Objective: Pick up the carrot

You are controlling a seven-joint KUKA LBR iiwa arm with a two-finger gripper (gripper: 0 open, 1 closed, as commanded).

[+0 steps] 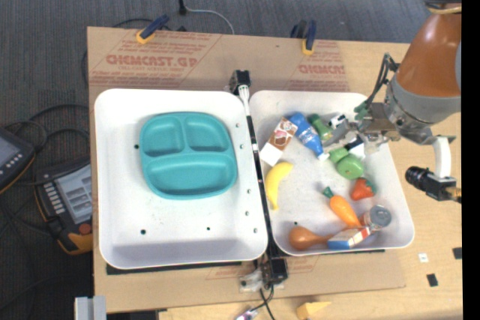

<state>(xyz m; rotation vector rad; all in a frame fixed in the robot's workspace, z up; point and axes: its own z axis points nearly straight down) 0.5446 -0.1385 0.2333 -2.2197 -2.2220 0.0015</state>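
Nearest the lens, along the right bin's (405, 236) front wall, lie a brown pear-shaped piece (302, 237) and a small red-and-blue tube (352, 237). Just behind them the carrot (341, 208) rests on the bin floor, orange with a green tip, slanting toward the front right, beside a round grey lid (380, 216) and a red strawberry-like piece (361, 189). Farther back, the gripper (358, 136) hangs over the rear part of the same bin, above a green toy (347, 162); I cannot tell how far apart its fingers stand, and nothing shows between them. Carrot and gripper are well apart. A banana (276, 181) lies left of the carrot. A teal divided plate (189, 154) sits in the left bin (112, 221).
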